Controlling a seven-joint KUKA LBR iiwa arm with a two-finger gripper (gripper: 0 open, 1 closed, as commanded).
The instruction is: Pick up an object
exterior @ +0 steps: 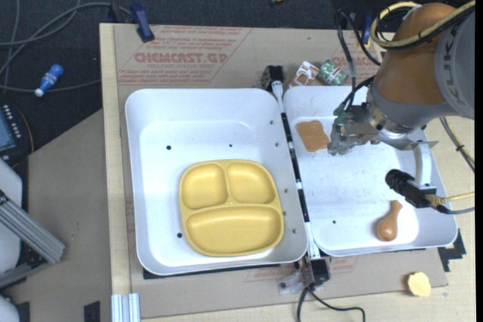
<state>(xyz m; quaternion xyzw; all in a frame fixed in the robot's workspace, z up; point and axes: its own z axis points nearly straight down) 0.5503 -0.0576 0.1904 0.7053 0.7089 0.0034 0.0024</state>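
One gripper (343,136) hangs low over the upper left part of the right bin (349,196); from where I stand I cannot tell whether it is open or closed, and nothing shows in its grasp. Just left of it lies a flat brown slice (311,136), close to the bin's left wall. Toward the bin's lower right corner lies a tan drumstick toy (389,221), well apart from the gripper. Left of that, the left bin (155,132) holds a yellow divided plate (230,206). Small packets (321,73) lie on the bench above the right bin.
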